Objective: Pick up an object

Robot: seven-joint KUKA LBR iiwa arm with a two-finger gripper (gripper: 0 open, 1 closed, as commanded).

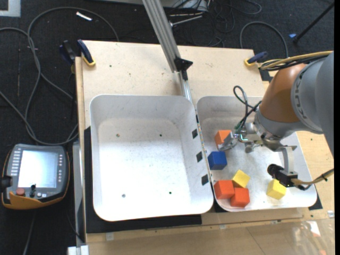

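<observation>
Right bin point(303, 158) partly behind arm point(289, 102)

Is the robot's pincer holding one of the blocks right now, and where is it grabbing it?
It cannot be told. The pincer sits right beside the small orange block in the right bin, touching or nearly so.

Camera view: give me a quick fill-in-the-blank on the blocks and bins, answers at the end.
1. All the blocks lie in the ____ bin as the camera view shows them.
2. The gripper is closest to a block coloured ____.
3. The blue block lies between the block by the gripper and a pair of ____ blocks.
4. The number of yellow blocks is ____.

Missing words: right; orange; red; two
</observation>
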